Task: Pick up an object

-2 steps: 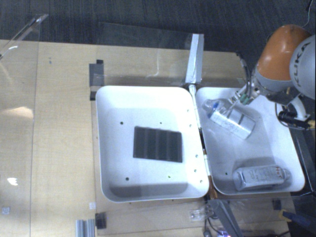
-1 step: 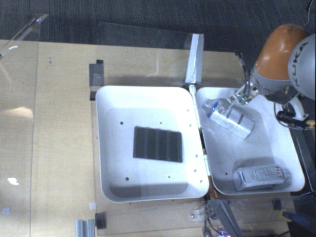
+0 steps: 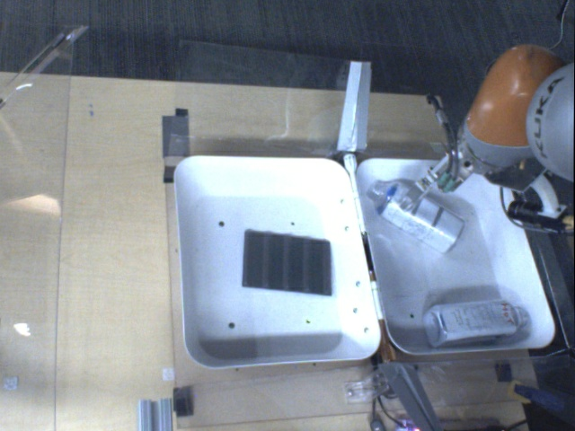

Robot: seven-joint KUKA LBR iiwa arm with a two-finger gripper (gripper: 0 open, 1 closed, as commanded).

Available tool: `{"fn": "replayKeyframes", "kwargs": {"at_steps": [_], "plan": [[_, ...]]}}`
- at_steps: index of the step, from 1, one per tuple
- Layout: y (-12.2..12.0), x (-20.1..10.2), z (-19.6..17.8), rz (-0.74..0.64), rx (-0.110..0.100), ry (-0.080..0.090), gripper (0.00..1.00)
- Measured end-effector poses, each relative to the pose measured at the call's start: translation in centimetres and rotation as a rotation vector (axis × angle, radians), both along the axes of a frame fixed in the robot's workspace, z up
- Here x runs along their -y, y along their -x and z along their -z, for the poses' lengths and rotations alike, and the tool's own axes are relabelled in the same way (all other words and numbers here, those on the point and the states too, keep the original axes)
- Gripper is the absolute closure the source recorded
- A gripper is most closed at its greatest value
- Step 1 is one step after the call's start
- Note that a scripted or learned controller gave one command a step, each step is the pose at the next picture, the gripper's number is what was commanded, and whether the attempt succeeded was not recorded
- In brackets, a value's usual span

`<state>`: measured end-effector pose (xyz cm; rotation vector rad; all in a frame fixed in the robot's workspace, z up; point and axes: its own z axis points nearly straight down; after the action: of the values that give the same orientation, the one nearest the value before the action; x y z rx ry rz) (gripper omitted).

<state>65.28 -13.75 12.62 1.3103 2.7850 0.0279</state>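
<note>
A clear plastic bottle (image 3: 415, 215) lies in the back half of the right bin (image 3: 517, 268), its long axis running from upper left down to lower right. The gripper (image 3: 440, 182) sits just above its upper right side, close enough to be touching or nearly so, so the bottle lies down and to the left of it. Whether the fingers are spread or pressed together, I cannot tell. A grey packet (image 3: 474, 321) rests near the front wall, well apart. The left bin (image 3: 207, 205) holds a dark ribbed pad (image 3: 287, 263).
</note>
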Motion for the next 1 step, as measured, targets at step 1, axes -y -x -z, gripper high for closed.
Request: {"fn": "replayKeyframes", "kwargs": {"at_steps": [1], "plan": [[-0.38,-0.27,0.00,0.009,-0.002,-0.001,0.00]]}}
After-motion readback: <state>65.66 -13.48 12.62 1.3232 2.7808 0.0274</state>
